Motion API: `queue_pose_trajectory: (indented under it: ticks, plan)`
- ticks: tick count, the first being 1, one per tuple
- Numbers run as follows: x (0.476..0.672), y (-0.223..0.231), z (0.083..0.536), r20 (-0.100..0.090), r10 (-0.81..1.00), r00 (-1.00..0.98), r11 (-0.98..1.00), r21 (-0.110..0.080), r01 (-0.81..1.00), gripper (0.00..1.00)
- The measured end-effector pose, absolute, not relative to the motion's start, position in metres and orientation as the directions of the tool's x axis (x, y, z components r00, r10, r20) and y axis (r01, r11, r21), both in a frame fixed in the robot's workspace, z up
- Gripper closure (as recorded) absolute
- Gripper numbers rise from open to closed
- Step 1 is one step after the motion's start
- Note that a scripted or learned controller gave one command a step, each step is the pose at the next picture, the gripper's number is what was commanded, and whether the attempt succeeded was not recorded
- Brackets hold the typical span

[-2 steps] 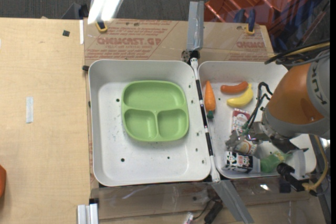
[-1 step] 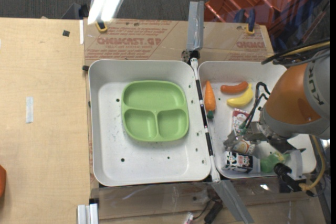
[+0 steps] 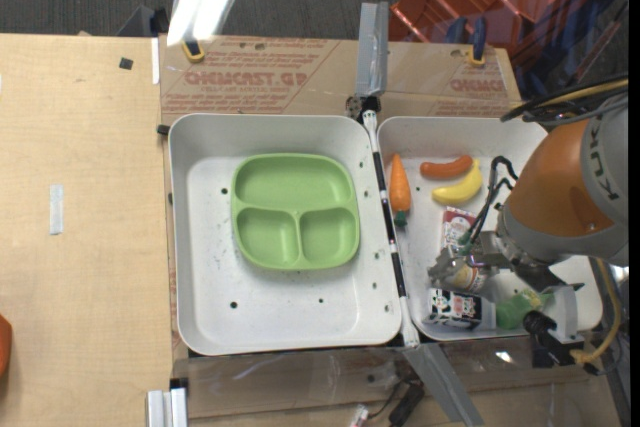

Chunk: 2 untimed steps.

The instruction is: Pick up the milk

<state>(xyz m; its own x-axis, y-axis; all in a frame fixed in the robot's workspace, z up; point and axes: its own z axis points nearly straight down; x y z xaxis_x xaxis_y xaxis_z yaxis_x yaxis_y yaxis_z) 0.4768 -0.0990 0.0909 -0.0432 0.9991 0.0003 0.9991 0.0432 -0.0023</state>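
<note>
At lower right of the frame, the tool (image 3: 452, 273) hangs low in the right bin (image 3: 420, 130), just above the milk (image 3: 455, 308) lying near the bin's bottom edge; whether its fingers are apart or together I cannot tell

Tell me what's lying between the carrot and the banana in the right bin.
In the camera view, bare white bin floor separates the carrot from the banana. The red sausage sits just above that gap, touching the banana's upper edge.
</note>
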Motion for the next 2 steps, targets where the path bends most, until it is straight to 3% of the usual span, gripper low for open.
queue_pose_trajectory:
  ticks: [1, 2]
  plan:
    - [0.477, -0.1, 0.1, 0.0, 0.999, -0.041, 0.041, -0.003, 0.999, 1.0]
    - [0.528, -0.036, 0.19, -0.003, 1.0, -0.023, 0.023, -0.003, 1.0, 1.0]
